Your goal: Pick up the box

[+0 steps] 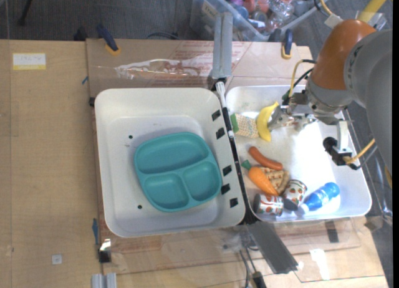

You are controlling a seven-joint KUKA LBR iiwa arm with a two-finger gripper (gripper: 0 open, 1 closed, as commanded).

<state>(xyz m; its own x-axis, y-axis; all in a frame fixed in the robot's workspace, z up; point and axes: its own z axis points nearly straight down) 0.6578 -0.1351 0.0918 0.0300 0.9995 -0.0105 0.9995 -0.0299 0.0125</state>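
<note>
Lying flat, the pale speckled box faces a claw of unreadable state.

The gripper is too blurred to make out clearly. Just beside it, the banana partly covers the box.

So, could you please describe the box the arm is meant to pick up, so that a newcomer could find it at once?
Start at the right-hand white bin, the one crowded with toy food, and follow its left wall to the far corner. The box lies there, just left of the yellow banana. It is the only flat, pale, speckled rectangular thing; its neighbours are rounded and brightly coloured.
</note>
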